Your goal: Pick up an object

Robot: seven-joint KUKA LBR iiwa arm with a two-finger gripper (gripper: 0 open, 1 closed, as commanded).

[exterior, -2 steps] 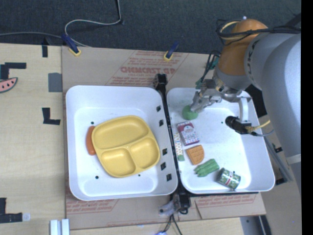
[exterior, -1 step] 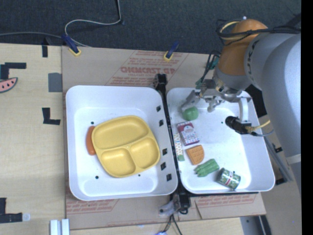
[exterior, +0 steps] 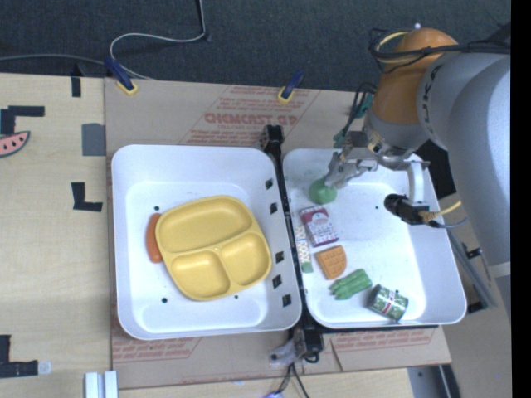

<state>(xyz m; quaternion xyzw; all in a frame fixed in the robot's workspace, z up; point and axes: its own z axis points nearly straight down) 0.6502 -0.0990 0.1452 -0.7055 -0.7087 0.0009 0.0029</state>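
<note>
End effector (exterior: pixel 336 177) over green ball (exterior: pixel 323 192) | packet (exterior: pixel 319 225), cracker (exterior: pixel 332 262) nearby

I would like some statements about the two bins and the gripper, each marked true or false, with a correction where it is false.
1. The yellow divided tray lies in the left bin. True.
2. The gripper is over the left bin. False: it is over the right bin, just above the green round object.
3. The small can lies near the right bin's front corner. True.
4. The green pea pod lies on the yellow tray. False: it lies in the right bin, beside the can.
5. An orange object sticks out from under the tray's left edge. True.
</note>
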